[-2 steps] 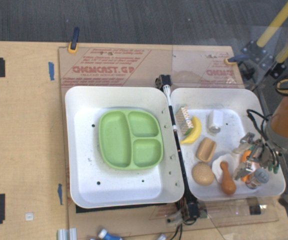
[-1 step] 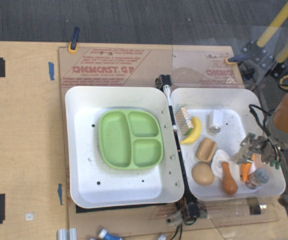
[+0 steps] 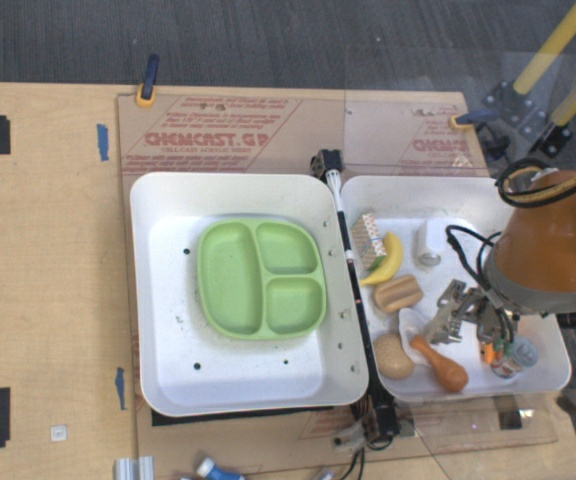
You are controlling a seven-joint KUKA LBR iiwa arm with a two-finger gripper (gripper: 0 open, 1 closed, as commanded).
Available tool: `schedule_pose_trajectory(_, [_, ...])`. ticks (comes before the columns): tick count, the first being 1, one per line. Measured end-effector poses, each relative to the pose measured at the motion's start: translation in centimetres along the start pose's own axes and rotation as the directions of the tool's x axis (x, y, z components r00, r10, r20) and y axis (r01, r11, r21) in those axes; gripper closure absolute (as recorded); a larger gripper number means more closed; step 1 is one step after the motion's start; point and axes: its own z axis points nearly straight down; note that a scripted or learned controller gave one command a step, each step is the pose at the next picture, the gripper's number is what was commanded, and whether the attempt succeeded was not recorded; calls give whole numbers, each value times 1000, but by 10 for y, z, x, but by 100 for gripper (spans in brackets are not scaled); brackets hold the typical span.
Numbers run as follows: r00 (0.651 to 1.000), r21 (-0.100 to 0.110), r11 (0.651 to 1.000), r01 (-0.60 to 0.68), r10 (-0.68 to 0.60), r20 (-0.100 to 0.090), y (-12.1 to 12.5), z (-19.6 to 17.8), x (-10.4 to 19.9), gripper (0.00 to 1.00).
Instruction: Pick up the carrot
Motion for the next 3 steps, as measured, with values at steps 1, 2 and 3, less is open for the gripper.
schedule_pose_trajectory(1, [979,1,979,205,-205,-10,-93,5,-30,100])
schedule_pose_trajectory(2, [904,11,904,-428,428,-18,-63,-3,-27,100])
schedule_pose_trajectory(3, [828,12,828,-561,561,-20,20,-30,-23,100])
